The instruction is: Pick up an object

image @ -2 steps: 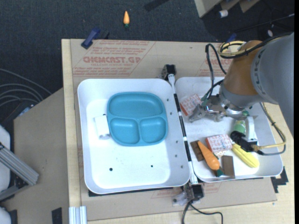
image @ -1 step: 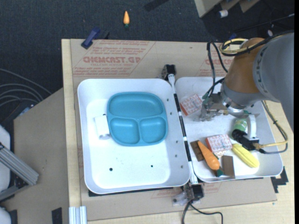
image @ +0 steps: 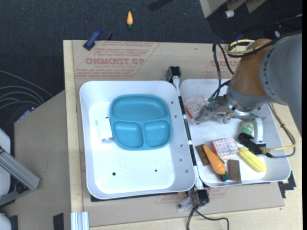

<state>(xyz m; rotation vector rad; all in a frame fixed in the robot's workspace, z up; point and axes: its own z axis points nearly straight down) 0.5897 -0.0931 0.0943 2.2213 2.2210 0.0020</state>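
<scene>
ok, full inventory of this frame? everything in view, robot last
bins: 2, white, side by side on bench
tray: 1, blue, three compartments, left bin
tag: 1, white, left bin, at tray's left edge
carrot: 1, orange, right bin, front
corn: 1, yellow, right bin, front right
packets: 2, red-white, right bin
brown block: 1, right bin, front edge
small carrot: 1, orange, floor beyond bench
blue item: 1, bench's far left corner
arm: 1, grey-orange, over right bin
pincer: 1, low in right bin by far packet

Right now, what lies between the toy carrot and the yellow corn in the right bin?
In the camera view, a red-and-white checkered packet lies between the carrot and the corn.
</scene>
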